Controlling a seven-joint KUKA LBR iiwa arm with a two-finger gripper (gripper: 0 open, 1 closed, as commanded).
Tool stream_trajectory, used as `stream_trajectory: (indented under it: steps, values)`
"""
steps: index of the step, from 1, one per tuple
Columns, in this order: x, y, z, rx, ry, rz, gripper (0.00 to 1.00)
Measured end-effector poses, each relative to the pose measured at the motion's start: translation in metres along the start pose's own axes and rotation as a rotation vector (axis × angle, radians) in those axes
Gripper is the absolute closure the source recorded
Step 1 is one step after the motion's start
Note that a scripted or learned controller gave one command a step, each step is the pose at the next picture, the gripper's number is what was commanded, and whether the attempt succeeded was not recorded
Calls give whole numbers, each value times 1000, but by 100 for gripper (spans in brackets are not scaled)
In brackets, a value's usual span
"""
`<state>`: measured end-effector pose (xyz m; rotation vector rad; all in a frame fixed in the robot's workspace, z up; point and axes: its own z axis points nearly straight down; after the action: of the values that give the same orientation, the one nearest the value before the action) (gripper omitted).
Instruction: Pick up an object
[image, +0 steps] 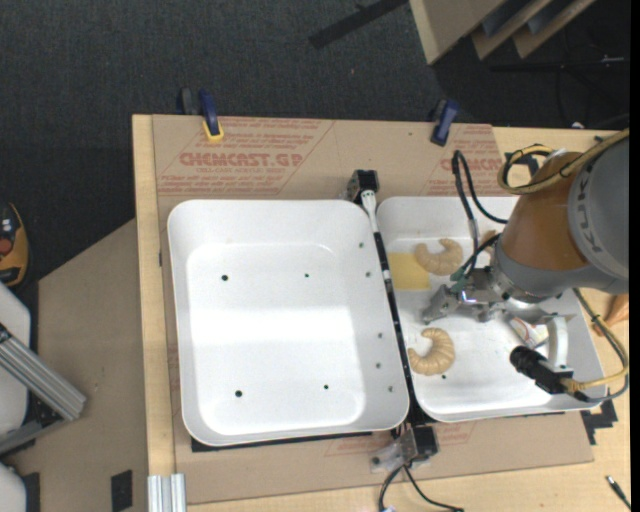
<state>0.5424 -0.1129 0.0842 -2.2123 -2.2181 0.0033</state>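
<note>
Two croissants are lying in the right bin (470, 405): the upper croissant (440, 256) near the yellow sponge (407, 269), the lower croissant (433, 353) near the divider. The gripper (447, 301) is hovering between them; I cannot tell how its jaws are standing. Both are probably light and soft, best pinched across the thick middle. Open room is lying rightward.

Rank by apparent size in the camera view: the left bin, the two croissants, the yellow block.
1. left bin
2. the upper croissant and lower croissant: look alike, no ranking
3. yellow block, though roughly croissant-sized, so unsure
</note>
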Motion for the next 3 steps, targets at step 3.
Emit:
stream_trajectory:
  steps: [3]
  values:
    - [4, -11, 2, 3, -2, 5, 0]
